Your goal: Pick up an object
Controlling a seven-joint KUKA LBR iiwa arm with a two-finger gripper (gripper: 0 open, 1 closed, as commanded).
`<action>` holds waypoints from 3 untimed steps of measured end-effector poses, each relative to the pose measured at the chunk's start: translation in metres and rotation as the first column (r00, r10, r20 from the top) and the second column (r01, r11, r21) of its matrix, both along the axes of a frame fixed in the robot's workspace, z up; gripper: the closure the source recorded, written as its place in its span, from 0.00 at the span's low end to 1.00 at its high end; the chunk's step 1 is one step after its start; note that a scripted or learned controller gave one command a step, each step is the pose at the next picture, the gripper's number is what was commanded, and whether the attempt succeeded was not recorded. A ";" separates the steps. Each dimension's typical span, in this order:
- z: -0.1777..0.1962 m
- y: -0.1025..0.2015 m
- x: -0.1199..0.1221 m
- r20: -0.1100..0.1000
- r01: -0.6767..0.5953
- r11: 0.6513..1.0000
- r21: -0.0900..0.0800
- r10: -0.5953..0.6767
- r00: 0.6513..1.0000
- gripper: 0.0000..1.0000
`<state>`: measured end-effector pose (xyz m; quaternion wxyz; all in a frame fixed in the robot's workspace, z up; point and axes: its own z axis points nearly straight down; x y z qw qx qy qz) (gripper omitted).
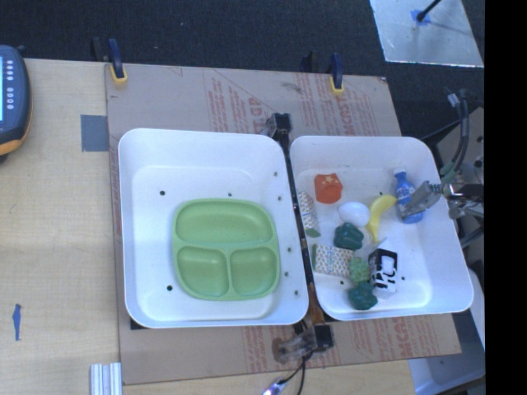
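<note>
Camera view: two white bins are seen side by side on the bench [58, 220]. In the left bin [148, 151] one green tray [226, 248] with three compartments is laid. All loose things are gathered in the right bin [445, 282]. Taking the white egg [354, 213] as landmark: one orange block [328, 187] is placed above it, one yellow banana [380, 211] just to its right, one blue bottle [404, 194] farther right, and one dark green lump [348, 236] just below. Lower still, one patterned packet [333, 259], one black-and-white toy [383, 271] and another dark green piece [361, 297] are found. The jaws [430, 194] are seen beside the bottle; whether they are apart cannot be told.
</note>
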<state>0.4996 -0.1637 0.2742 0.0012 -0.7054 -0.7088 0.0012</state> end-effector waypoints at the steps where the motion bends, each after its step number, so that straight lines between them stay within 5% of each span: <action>1: -0.127 0.067 -0.010 -0.013 -0.006 1.000 0.006 0.006 1.000 0.00; 2: -0.186 0.067 0.050 0.001 -0.004 1.000 -0.001 0.004 1.000 0.00; 3: -0.172 0.066 0.048 -0.002 -0.003 1.000 -0.001 0.003 1.000 1.00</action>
